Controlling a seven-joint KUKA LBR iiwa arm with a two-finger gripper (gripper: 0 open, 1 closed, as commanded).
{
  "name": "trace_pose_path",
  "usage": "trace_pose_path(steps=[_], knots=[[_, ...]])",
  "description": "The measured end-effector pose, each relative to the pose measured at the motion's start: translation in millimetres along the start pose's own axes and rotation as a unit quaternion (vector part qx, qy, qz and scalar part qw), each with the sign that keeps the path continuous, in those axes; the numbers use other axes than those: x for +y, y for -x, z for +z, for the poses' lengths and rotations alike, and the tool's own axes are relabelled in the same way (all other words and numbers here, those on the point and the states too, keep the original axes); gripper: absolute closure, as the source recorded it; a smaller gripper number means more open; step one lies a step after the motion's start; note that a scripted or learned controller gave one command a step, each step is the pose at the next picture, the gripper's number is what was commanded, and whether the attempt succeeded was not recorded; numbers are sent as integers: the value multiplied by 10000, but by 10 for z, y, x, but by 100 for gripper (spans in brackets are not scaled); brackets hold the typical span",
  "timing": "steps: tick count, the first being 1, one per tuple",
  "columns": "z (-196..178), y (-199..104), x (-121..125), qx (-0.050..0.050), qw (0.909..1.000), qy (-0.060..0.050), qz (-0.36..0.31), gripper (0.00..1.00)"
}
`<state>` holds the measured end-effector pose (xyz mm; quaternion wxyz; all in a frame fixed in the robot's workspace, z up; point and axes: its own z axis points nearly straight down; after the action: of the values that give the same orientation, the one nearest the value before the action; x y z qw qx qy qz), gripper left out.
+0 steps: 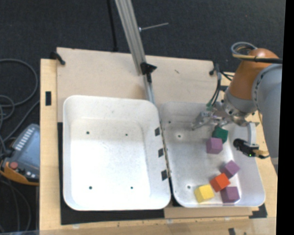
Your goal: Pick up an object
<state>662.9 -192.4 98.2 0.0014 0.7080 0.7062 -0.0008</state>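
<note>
My gripper (211,123) hangs over the back part of the right bin (184,155), its fingers spread open with nothing between them. A green block (220,134) lies just below and to the right of it, partly under the wrist. A purple block (214,145) sits right in front of the green one. Further toward the bin's front right corner lie another purple block (230,168), an orange block (220,181), a yellow block (205,193) and a third purple block (230,193).
The left bin (111,152) adjoins the right bin along a shared middle edge. A slanted aluminium post (133,33) rises from behind the bins. Cables and a teach pendant (24,153) lie on the floor at left.
</note>
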Motion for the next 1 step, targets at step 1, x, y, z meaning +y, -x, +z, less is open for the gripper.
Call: trace_pose_path(steps=[1], knots=[[-123, -11, 19, -4, 10000, 22, -15, 100]])
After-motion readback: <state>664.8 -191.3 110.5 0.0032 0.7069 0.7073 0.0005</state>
